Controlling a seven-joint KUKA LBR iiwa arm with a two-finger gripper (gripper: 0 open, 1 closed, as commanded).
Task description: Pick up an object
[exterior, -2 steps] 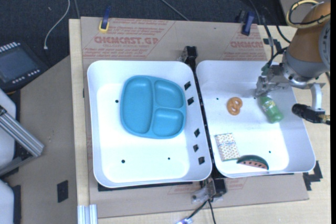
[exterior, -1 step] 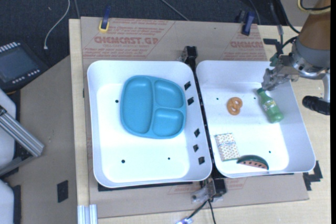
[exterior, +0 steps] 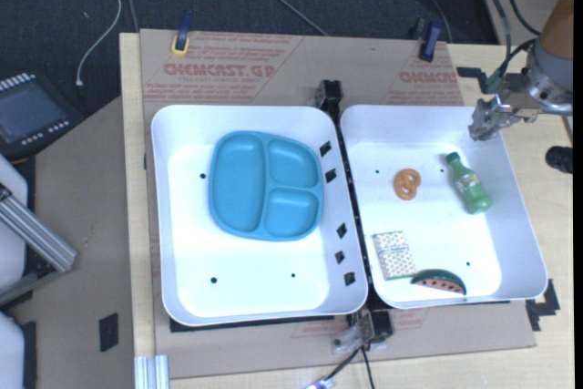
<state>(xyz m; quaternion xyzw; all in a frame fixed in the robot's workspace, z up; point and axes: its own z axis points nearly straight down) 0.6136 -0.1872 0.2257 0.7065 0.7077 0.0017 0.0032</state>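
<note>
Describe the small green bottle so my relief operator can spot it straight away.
Look in the right-hand white bin. Near its far right side lies a small green plastic bottle with a darker green cap, just right of an orange pretzel-shaped toy. It is the only green, elongated item there.

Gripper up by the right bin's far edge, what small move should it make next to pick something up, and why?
Probably shift the gripper a little toward the camera and lower it over the green bottle. The gripper sits above the right bin's far right corner with nothing between its fingers, and the bottle is the nearest object, lying apart from the pretzel.
</note>
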